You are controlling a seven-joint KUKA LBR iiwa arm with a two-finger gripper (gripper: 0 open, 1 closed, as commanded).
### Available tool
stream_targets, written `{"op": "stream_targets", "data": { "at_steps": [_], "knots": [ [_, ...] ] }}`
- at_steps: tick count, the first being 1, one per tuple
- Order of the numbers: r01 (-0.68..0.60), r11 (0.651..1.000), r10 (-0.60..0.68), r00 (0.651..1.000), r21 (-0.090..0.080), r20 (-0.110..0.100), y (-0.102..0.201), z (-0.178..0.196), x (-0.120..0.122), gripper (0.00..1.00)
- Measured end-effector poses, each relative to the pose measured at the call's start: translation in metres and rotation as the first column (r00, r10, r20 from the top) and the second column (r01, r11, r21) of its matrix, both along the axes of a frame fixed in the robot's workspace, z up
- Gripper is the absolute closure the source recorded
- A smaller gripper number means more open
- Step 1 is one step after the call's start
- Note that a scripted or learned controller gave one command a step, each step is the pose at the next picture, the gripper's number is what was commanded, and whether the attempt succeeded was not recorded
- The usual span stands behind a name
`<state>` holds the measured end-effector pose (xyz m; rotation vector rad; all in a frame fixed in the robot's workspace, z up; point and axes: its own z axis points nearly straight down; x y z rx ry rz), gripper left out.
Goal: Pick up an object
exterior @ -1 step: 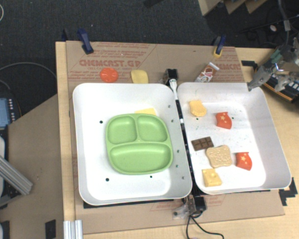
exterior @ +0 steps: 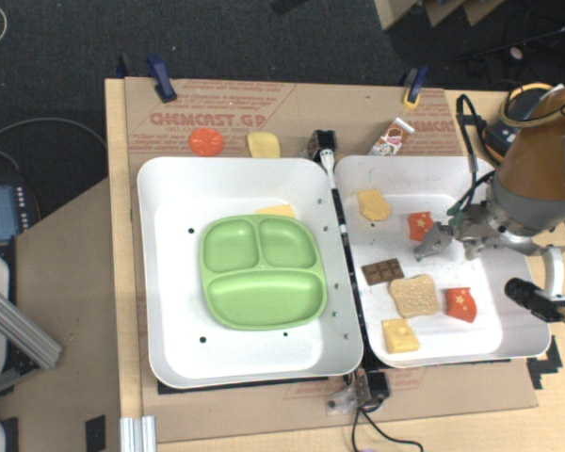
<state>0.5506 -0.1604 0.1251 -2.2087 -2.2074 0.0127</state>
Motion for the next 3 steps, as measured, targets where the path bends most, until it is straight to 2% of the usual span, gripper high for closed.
{"op": "stream_targets", "data": {
  "at_steps": [1, 2, 3],
  "knots": [
    [-0.006, 1.0, 0.006, 1.0, -0.009, 0.022, 0.027, -0.043, 0.057, 0.0],
    [-0.001, 1.0, 0.001, 1.0, -0.01, 0.024, 0.025, -0.03, 0.056, 1.0],
    [-0.008, 1.0, 0.008, 1.0, -0.006, 0.027, 0.098, 0.066, 0.026, 1.0]
  ]
}}
